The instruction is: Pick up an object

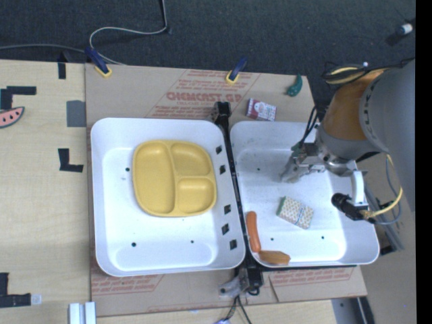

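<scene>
Gripper (pixel 291 174) low over right bin (pixel 270 144), finger state indiscernible; patterned packet (pixel 295 212) nearby, sausage (pixel 252 231) at the bin's left wall.

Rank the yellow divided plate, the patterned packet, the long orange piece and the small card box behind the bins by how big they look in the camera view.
1. yellow divided plate, far the largest
2. patterned packet
3. long orange piece, longer but thinner than the packet, so this order is unsure
4. small card box
</scene>
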You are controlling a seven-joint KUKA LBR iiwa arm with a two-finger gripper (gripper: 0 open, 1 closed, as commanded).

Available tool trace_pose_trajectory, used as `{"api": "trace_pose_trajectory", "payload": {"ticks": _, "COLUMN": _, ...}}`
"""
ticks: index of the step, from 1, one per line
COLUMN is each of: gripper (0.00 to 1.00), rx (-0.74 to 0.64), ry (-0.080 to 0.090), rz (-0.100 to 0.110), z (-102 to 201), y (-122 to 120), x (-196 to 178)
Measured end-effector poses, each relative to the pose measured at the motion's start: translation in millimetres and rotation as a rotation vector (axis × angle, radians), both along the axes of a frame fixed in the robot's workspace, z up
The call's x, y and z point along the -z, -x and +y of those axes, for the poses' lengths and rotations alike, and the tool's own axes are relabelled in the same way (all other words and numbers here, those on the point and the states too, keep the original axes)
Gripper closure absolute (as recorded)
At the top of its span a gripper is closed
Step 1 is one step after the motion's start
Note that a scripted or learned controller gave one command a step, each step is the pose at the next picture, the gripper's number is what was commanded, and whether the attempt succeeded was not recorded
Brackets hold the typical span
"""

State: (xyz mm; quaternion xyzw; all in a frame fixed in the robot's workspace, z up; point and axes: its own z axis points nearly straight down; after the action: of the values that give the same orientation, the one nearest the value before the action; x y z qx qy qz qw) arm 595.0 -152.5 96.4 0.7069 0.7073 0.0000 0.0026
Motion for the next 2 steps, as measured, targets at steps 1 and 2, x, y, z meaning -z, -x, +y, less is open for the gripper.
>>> {"api": "trace_pose_trajectory", "payload": {"ticks": 1, "gripper": 0.0, "rx": 0.0, "ry": 0.0, "rz": 0.0, "z": 0, "y": 0, "x": 0}}
{"api": "trace_pose_trajectory", "payload": {"ticks": 2, "gripper": 0.0, "rx": -0.002, "ry": -0.003, "rz": 0.0, "z": 22, "y": -54, "x": 10}}
